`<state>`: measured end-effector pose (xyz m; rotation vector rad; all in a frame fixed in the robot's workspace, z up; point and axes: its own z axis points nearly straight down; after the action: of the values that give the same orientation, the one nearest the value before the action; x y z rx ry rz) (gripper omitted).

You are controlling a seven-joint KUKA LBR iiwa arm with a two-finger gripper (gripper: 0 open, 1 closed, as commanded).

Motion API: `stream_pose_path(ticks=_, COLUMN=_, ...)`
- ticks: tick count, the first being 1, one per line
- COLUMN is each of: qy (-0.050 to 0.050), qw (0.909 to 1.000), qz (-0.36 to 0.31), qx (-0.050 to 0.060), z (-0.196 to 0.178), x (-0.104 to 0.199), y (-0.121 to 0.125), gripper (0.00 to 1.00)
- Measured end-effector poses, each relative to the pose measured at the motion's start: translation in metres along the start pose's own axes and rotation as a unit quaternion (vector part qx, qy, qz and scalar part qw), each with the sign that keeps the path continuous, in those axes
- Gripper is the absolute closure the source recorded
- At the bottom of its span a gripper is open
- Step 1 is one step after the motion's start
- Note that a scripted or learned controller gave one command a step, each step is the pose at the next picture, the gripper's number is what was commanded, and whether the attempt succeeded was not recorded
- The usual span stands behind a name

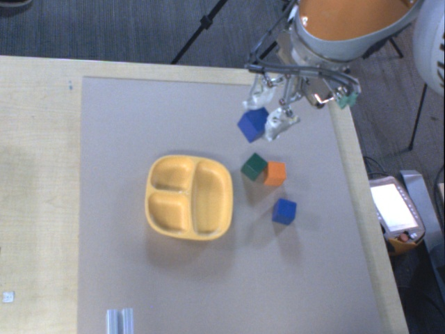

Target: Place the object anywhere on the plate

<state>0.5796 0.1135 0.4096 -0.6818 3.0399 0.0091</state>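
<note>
Blue is the colour of the cube (252, 124) that is seen between the two pale fingers (284, 122) of the gripper (270, 118), near the upper right of the grey work surface (111, 152). The cube is tilted, with one corner pointing down, and it is gripped at its upper part: one finger is seen at its upper left edge and the other just to its right, so the gripper is closed on it. Whether the cube is lifted off the surface or touching it cannot be told from this slanted view. The gripper is hung beneath the grey wrist and the orange band (348, 5) of the arm, which is entered from the upper right. The yellow plate (189, 196), divided into three compartments, is set well apart from the held cube, down and to the left, and nothing is seen lying in it. Between the plate and the gripper, just below the held cube, a green cube (254, 166) and an orange cube (275, 173) are placed touching one another. A second blue cube (284, 211) is found near them, a little lower and to the right, apart from both.
</note>
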Motion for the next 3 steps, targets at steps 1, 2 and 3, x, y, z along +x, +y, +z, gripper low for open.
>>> stream_pose_path(ticks=1, qy=-0.005, qw=1.0, qz=0.001, qx=0.0, z=-0.012, x=-0.003, y=0.0, gripper=1.0)
stream_pose_path(ticks=2, qy=-0.01, qw=1.0, qz=0.002, qx=0.0, z=-0.023, x=-0.005, y=0.001, gripper=1.0)
stream_pose_path(ticks=3, qy=-0.015, qw=0.9999, qz=0.002, qx=0.0, z=-0.035, x=-0.008, y=0.001, gripper=1.0)
